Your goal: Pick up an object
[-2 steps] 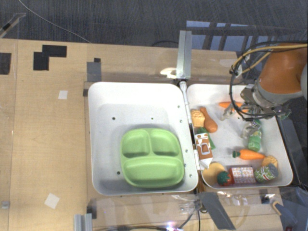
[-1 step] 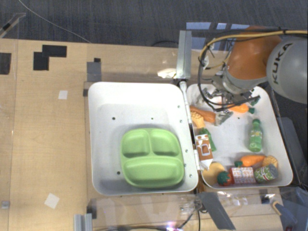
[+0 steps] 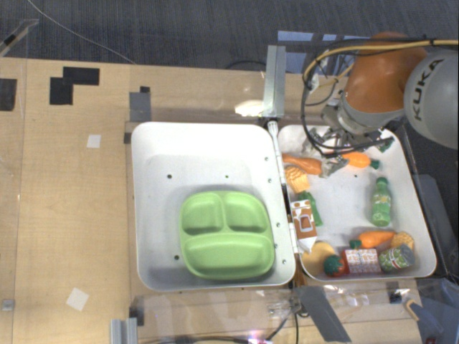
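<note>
Orange toy carrot (image 3: 356, 161) beside gripper (image 3: 336, 165); bottle (image 3: 380, 201) near.

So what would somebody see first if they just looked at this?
Probably the green tray, alone in the left bin, bright against the white. Next, the big arm with its orange band, reaching over the top of the right bin. Below it that bin holds small toy foods, like a green bottle near the right wall and a carrot lower down.
</note>
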